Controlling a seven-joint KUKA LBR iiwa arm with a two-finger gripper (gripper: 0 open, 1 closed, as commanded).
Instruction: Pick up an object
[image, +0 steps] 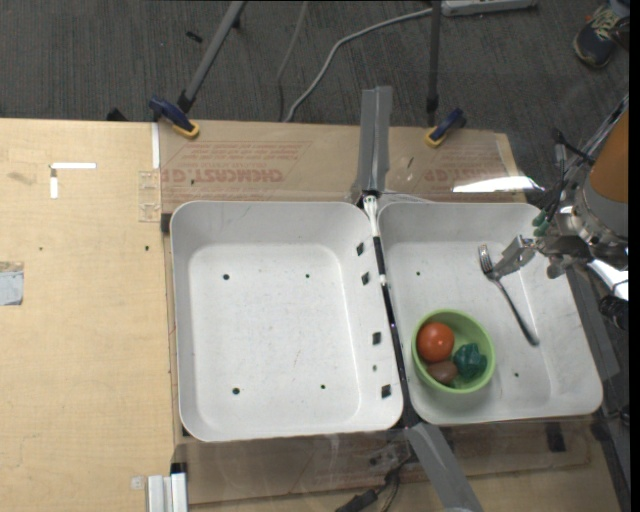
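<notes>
The left shallow white plastic bin (270, 320) sits beside the right white bin (560, 400). Near the right bin's near-left corner stands a small green round bowl (480, 378) holding an orange-red ball (434, 341), a teal piece (468, 358) and a brownish piece (443, 373). To its right lies a silver metal fork (510, 295), tines at far left, handle running near and right. Above the fork's far end, the metal two-finger gripper (520, 255) hangs; how far its fingers are spread cannot be told, nor whether they grasp anything.

Robot lab; clamped cardboard (300, 165) on bench (80, 300); cables on grey carpet (100, 50)
</notes>
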